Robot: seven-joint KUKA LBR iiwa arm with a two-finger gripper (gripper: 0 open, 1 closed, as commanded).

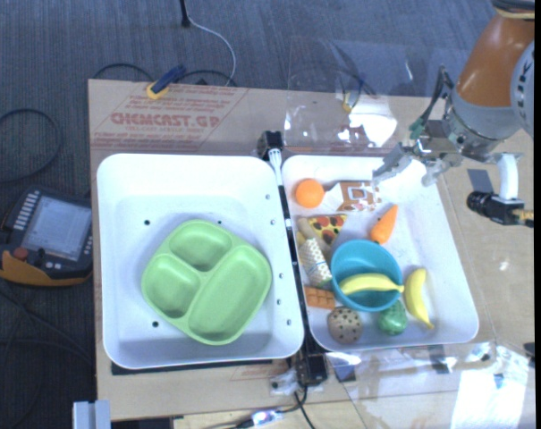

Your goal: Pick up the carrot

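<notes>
The green divided plate (207, 281) sits nearest, in the left bin (118, 186). In the right bin (453, 239), the carrot (384, 224) lies untouched at about one o'clock from the blue bowl (364, 271), which holds a banana (373, 283). The tool (404, 161) hangs at one o'clock from the carrot, near but apart, fingers spread with nothing between them. Descent, grasp and lift all remain, by my reading.

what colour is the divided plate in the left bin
Light green. The divided plate shows plainly in the camera view.
</notes>
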